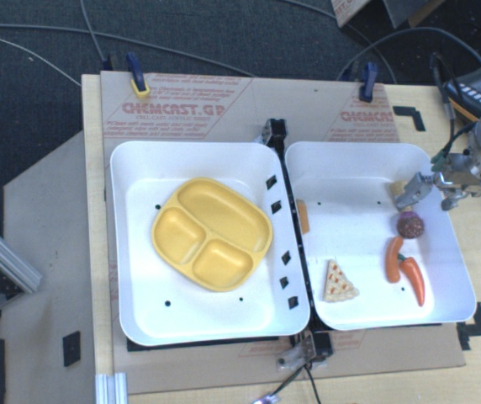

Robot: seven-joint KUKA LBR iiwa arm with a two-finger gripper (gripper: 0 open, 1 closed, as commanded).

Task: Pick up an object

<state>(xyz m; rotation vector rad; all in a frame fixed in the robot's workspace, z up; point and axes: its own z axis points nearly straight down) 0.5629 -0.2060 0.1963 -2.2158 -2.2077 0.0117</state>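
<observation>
A divided tray (212, 233) is sitting in the left bin (131, 251). In the right bin (451, 301), a pizza slice (338, 281) is lying left of a carrot (393, 260) and what may be a pepper (414, 280).

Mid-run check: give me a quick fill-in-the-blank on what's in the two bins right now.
1. The yellow divided plate lies in the ____ bin as the camera sees it.
2. The plate has ____ compartments.
3. The pizza slice lies in the bin that also holds the ____ carrot.
4. The gripper sits just above the dark ____ object.

Missing words: left; three; orange; round
</observation>
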